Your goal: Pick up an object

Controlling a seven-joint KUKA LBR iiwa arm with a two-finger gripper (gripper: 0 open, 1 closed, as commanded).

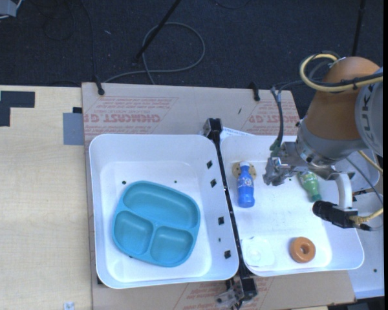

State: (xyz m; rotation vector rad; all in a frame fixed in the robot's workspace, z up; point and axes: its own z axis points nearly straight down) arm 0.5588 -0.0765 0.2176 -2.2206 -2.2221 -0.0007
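The pincer (276, 171) hovers in the right bin (349, 254); whether it is released or clenched cannot be told. A blue bottle (246, 186) lies just left of it, near the divider. An orange ring (303, 249) sits near the front rim, with bare floor between them.

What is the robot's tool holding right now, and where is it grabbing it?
It cannot be told. The tool hangs over the right bin, between the blue bottle and a green object.
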